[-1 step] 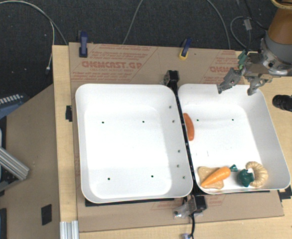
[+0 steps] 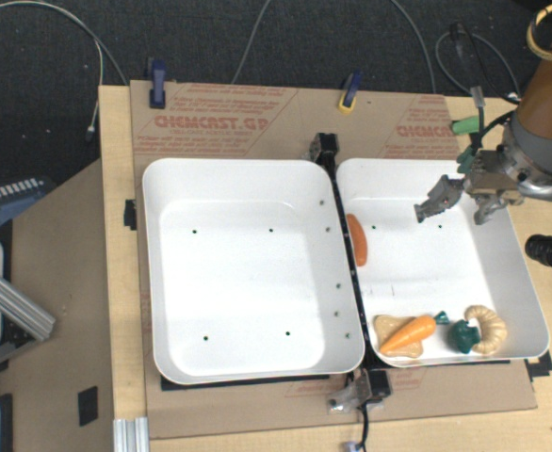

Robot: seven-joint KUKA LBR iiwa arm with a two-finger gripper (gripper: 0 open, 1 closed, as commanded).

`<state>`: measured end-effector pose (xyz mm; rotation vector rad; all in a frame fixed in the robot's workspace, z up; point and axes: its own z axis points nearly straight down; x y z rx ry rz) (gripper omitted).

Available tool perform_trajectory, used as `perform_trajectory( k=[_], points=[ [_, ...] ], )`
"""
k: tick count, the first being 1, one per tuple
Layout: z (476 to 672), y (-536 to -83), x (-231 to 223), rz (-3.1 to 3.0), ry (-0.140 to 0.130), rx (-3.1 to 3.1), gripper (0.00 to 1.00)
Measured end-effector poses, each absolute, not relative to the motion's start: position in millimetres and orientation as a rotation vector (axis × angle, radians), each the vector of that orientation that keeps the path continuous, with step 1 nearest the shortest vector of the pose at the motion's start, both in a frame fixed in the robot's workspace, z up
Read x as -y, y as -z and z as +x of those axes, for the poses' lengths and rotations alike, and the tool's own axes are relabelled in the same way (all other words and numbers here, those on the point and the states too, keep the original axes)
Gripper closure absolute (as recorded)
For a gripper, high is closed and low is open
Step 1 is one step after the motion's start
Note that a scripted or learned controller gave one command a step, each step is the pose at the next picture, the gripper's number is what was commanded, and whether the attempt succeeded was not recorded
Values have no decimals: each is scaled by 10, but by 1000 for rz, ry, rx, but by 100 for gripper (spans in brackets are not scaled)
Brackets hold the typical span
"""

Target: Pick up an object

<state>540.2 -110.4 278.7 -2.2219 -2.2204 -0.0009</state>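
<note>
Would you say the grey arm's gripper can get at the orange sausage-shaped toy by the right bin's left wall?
Probably yes: the gripper hovers open above, but the orange sausage-shaped toy hugs the wall.

**Arm reached in from the right, gripper spread and empty**

The arm (image 2: 540, 111) came in from the right edge of the camera view, its orange band uppermost and the grey wrist section just below it. From the wrist the gripper (image 2: 462, 202) pointed leftward and slightly down in the picture. Its two dark fingers (image 2: 433, 203) stood clearly apart, one stretched out to the left, the other shorter and nearer the wrist on the right. Nothing sat between them. A small green part showed on the upper left side of the wrist assembly, with thin cables running up from it.
</note>
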Motion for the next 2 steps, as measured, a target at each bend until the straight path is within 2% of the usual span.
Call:
perform_trajectory(
  k=[1,2],
  points=[
    [5399,-2440,1765,-2225,-2,2215,0],
    [5689,-1838,2219,-2222,-3,2217,0]
  ],
)
